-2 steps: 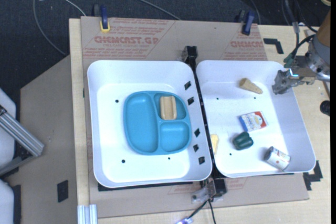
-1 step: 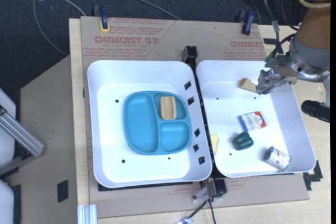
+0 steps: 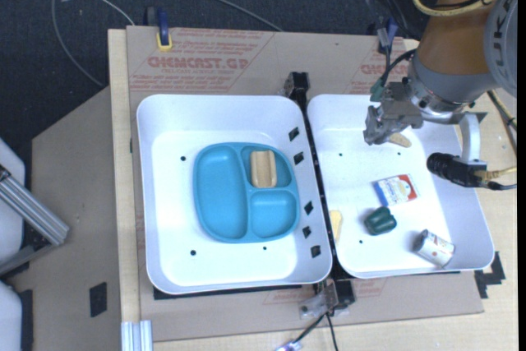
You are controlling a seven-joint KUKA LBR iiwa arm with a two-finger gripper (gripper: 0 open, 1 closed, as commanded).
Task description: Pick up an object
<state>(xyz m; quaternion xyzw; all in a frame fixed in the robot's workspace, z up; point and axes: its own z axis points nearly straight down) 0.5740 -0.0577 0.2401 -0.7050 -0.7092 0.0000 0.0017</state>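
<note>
Claw [image 3: 385, 130] hangs low at about twelve o'clock in the right bin [image 3: 460, 259], beside a pale tan piece [image 3: 402, 140] at its tip, and I cannot tell whether anything is caught there. Largest to smallest: the left bin [image 3: 164, 177] holds a blue plate [image 3: 222, 197] with a tan block [image 3: 263, 168] at its one o'clock; the right bin keeps a small card box [image 3: 395, 190] at centre, a silver can [image 3: 433, 247] at five o'clock and a green lump [image 3: 380, 220] at seven. Nothing looks lifted, so the pickup seems barely begun.
</note>
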